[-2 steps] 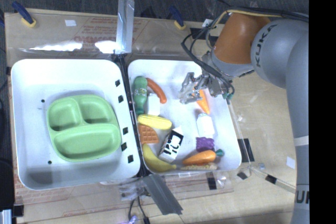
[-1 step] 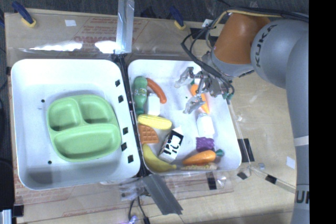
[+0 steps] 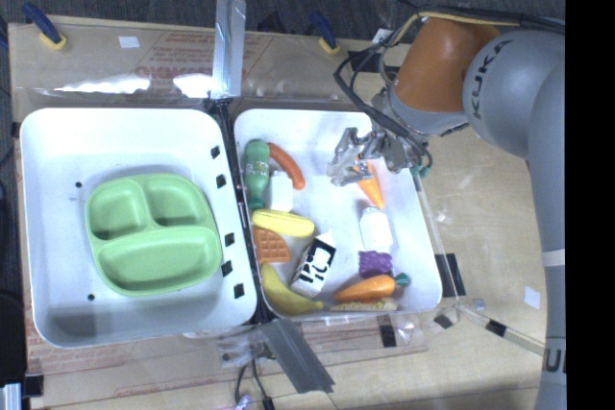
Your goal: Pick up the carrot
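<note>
Two white bins (image 3: 38, 206) share the bench. Over the right one, the gripper (image 3: 357, 163) points down so its fingers straddle a small carrot (image 3: 371, 187) directly beneath; whether they have closed on it, I cannot tell.

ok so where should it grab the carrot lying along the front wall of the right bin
Probably across the middle of the carrot's orange body, coming straight down. It lies flat and roughly left-right, green top toward the bin's right wall, so fingers closing front-to-back span its narrow width. The purple toy sits just behind it and the front wall close before it, so finger room looks tight. The gripper is farther back.
</note>
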`<state>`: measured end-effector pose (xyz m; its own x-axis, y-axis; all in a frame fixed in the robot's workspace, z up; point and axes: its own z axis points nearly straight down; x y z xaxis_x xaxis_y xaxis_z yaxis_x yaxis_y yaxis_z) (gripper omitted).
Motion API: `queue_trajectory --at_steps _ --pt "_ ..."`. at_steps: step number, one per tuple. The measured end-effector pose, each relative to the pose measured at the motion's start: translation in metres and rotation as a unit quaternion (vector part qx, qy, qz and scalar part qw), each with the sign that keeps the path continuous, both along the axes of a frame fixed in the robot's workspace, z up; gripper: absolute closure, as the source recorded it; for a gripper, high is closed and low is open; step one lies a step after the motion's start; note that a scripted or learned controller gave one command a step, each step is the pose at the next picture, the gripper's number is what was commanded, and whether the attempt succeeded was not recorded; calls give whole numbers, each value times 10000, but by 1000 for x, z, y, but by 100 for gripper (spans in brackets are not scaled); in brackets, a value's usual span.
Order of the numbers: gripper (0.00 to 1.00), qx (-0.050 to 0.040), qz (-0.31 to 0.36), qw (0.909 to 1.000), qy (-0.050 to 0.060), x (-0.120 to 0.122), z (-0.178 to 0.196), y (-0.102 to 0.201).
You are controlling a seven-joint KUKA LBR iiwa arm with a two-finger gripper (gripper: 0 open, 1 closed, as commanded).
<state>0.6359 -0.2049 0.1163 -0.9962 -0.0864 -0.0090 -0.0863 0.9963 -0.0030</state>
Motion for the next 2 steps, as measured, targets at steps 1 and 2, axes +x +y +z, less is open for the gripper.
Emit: queue_trajectory --at_steps 1,2 --pt "100 14 1628 9866 60 -77 -25 -5" --pt "100 7 634 9980 39 -97 20 -6"
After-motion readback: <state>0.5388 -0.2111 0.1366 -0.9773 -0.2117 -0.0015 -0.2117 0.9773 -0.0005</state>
